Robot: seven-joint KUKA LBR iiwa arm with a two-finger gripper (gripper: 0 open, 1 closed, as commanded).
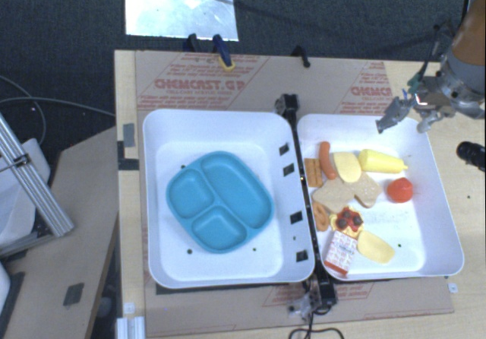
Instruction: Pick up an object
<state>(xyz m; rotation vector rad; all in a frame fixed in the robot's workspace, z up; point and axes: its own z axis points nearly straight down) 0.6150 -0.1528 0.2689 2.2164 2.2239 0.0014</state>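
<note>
The counter (342,75), covered with brown printed cardboard, carries two shallow white plastic bins side by side. The left bin (163,178) holds a blue plastic tray with three compartments (219,201), lying flat near the bin's middle. The right bin (440,201) holds a cluster of toy foods towards its left and middle.

The grey arm (467,49) reaches in from the right, and its end effector (408,115) hangs over the far edge of the right bin with its two fingers spread apart and nothing between them. It is well apart from the foods.

Among the foods, a yellow corn-like piece (383,161) lies farthest, with a pale yellow oval piece (348,166) just to its left and a thin orange-red sausage (327,159) left of that. Two tan bread slices (334,194) (367,190) sit in the middle. A round red tomato (399,190) lies to their right. Nearer are a small piece with dark red berries (349,219), a yellow wedge (375,247) and a red and white packet (341,252).
</note>
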